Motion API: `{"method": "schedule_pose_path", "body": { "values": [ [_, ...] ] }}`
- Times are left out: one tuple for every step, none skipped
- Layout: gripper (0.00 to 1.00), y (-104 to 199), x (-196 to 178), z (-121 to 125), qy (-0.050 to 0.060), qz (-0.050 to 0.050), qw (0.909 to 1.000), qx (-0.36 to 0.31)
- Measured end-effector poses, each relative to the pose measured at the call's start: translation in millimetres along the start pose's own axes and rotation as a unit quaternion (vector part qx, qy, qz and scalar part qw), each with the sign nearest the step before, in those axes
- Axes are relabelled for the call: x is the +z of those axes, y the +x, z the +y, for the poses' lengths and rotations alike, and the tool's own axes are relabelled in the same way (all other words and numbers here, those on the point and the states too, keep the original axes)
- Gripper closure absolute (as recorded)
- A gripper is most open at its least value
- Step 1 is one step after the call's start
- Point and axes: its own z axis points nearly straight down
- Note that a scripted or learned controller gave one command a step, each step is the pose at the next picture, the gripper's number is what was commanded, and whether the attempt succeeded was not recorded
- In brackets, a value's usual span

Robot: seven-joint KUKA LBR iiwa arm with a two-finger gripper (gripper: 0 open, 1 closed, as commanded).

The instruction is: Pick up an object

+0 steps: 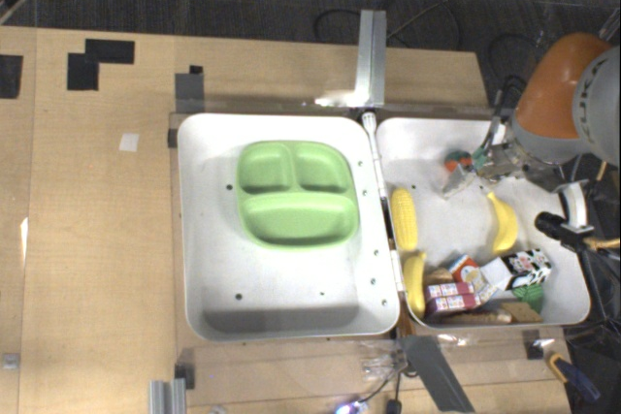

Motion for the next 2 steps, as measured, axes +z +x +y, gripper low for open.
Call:
{"method": "schedule_pose_path", "body": {
  "values": [
    [1.0, 1, -13, 4, -0.004, 0.001, 1.0, -0.001],
    [1.0, -1, 2, 37, 0.003, 0.001, 0.9866, 0.163]
  ]
}}
